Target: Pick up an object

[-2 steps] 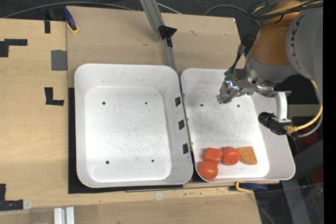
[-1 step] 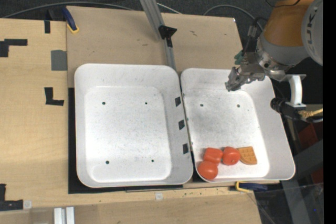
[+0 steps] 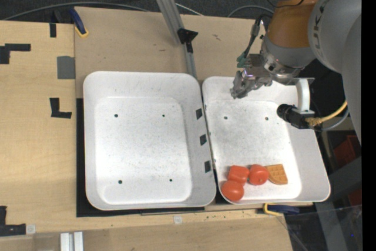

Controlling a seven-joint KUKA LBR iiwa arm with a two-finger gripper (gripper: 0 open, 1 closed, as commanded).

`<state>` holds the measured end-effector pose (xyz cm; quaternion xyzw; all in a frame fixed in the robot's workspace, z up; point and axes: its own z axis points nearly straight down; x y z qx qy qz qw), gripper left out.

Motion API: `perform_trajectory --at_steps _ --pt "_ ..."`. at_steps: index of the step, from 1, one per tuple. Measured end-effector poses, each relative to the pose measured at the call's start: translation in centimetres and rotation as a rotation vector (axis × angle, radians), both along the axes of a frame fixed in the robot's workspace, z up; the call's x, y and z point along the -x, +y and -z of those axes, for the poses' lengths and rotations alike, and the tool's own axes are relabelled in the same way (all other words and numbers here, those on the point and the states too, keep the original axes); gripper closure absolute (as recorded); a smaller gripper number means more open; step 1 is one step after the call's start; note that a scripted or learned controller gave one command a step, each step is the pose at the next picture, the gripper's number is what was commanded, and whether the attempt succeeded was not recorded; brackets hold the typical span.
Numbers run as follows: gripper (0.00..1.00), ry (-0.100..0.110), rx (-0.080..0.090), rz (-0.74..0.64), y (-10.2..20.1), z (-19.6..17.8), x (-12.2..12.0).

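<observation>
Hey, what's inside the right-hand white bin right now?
Three red pieces and an orange piece sit at the right bin's near edge. The gripper covers its far rim.

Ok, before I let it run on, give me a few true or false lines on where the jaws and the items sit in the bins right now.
1. The red pieces lie in the right bin. True.
2. The gripper hangs directly above the red pieces. False: it is over the far end of the right bin, and the pieces lie at the near end.
3. An orange, waffle-like piece lies beside the red ones. True.
4. The orange piece lies in the left bin. False: it is in the right bin.
5. The arm comes in from the view's left. False: it reaches in from the right.
</observation>
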<state>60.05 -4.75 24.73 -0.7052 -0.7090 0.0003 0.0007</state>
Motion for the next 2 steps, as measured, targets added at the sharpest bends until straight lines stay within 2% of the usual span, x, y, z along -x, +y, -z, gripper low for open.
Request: perform_trajectory --at_steps 1,2 --pt "1.0 0.002 -0.001 -0.001 6.0 1.2 -0.2" --pt "1.0 -0.001 -0.001 -0.002 11.4 0.6 -1.4"
